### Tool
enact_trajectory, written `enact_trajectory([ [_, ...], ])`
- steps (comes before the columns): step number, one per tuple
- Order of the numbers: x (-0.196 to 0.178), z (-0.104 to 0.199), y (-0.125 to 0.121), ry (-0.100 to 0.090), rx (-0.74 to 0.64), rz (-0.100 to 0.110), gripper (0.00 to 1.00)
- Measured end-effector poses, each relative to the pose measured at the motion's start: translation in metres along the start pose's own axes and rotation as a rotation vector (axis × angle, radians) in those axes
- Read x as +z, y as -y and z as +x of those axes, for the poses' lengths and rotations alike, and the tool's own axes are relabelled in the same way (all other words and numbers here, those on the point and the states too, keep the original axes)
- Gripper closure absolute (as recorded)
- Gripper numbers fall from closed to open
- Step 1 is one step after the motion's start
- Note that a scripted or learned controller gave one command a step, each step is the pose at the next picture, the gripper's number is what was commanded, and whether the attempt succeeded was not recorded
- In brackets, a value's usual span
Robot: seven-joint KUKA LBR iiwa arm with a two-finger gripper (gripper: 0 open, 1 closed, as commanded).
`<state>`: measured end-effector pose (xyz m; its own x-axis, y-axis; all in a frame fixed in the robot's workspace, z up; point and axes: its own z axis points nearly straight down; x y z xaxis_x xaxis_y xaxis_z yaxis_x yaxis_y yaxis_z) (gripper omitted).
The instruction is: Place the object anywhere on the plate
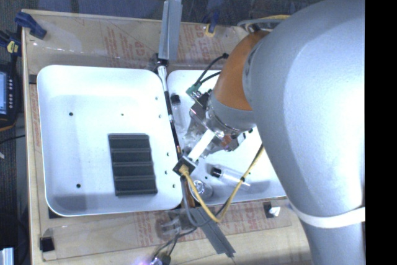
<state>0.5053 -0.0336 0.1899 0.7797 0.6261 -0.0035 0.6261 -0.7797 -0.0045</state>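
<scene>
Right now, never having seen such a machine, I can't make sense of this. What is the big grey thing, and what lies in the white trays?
You are looking down at a slant from one camera fixed above a bench. The big grey shape with the orange band is a robot arm, reaching in from the right. Its tool hangs low over the right bin; I can't see anything held in it. A clear tube lies in that bin near its front edge. The left bin holds a dark ribbed plate, lying flat.
</scene>
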Motion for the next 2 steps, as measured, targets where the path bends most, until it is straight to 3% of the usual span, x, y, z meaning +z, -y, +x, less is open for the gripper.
enact_trajectory([
  [1,-0.0064,0.0554,0.0436,0.000,0.198,0.001,1.00],
  [2,-0.0062,0.0554,0.0437,0.000,0.198,0.002,0.00],
])
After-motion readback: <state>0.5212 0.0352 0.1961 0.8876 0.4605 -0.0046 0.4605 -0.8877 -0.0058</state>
